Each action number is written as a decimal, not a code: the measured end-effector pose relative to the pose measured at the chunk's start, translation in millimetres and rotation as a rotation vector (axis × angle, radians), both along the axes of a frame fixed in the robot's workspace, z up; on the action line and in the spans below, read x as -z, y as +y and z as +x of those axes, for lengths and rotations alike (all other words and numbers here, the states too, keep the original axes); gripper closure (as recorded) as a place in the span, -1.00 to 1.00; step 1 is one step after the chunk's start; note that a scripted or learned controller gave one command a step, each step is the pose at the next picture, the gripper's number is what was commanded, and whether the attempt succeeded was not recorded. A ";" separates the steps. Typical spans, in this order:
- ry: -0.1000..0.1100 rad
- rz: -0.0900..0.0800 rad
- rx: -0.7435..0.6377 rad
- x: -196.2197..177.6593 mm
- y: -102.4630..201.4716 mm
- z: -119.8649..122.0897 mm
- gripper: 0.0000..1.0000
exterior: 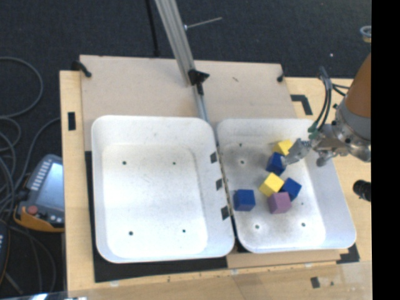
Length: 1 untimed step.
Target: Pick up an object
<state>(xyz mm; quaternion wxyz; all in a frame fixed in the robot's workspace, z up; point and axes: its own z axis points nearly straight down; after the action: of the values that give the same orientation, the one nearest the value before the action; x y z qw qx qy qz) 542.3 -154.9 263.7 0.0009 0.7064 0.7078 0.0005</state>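
From the fixed camera above the bench [262, 74], we see the grey arm reach in from the right, its orange band at the frame's edge, with the gripper [299, 152] low over the right bin [334, 227]. Whether the jaws are open or closed we cannot tell; they blur into the bin's white wall.

The candidates for picking lie clustered in that right bin: a yellow block [284, 147] just beside the gripper tip, a blue block [275, 163] touching or nearly touching it below, a second yellow block [272, 184], another blue block [291, 187], a purple block [279, 202] and a lone blue block [244, 199] nearer the divide. The left bin [106, 142] sits alongside.

We judge this the approach step: nothing appears lifted. The next move calls for settling over one block, likely the upper blue or yellow, without nudging its neighbours, then closing and rising.

A handheld pendant [42, 192] lies off the bench at left. We can read no brand, label or writing anywhere.
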 end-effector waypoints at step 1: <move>-0.009 -0.009 0.003 140.0 -14.3 20.5 -1.00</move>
<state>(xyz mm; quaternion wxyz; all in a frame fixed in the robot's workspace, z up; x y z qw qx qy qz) 562.9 -169.2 123.7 0.0072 0.7076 0.7066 0.0004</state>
